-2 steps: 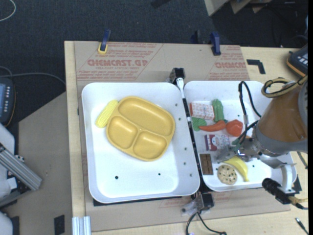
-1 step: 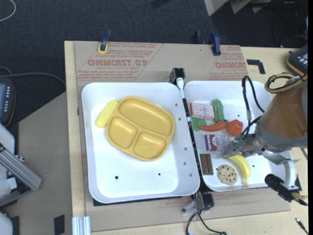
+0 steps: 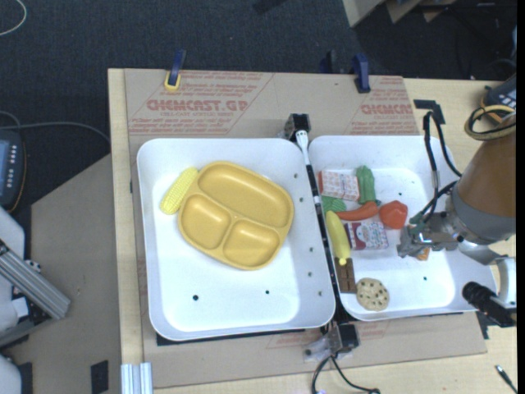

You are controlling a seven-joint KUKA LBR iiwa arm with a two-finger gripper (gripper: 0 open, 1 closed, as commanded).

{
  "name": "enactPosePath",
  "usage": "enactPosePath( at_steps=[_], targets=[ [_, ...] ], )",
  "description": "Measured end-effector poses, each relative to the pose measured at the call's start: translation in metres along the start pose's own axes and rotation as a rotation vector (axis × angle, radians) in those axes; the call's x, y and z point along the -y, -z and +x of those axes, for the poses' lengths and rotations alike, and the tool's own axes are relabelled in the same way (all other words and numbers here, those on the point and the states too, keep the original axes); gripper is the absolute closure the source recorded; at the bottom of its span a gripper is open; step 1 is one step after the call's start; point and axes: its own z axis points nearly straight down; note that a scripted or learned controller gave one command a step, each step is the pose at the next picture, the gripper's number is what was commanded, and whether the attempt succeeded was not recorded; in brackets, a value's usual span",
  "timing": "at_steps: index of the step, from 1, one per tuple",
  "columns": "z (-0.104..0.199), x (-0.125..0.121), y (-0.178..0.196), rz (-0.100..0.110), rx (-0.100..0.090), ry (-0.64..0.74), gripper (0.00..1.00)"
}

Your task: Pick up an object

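Gripper [image 3: 416, 245], finger state impossible to tell, hung right of centre; snack packet [image 3: 368, 235] lay just left.

The surface [image 3: 131, 220] is a pale brown board with red printed lettering along its far part, and two clamps grip its far edge: a yellow-tipped clamp [image 3: 174, 74] toward the left and a blue clamp [image 3: 360, 72] toward the right. Two shallow white bins lie directly on it, side by side and touching along their inner edges, the left bin [image 3: 164, 286] wider in view than the right bin [image 3: 426, 294]. A black fitting [image 3: 297, 125] sits at the far end of their seam.
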Motion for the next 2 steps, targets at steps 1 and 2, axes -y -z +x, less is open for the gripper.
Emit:
enactPosePath(
  at_steps=[1, 2],
  targets=[
    [-0.004, 0.008, 0.049, -0.001, 0.0, 0.0, 1.0],
    [-0.005, 0.006, 0.077, -0.001, 0.0, 0.001, 1.0]
  ],
)
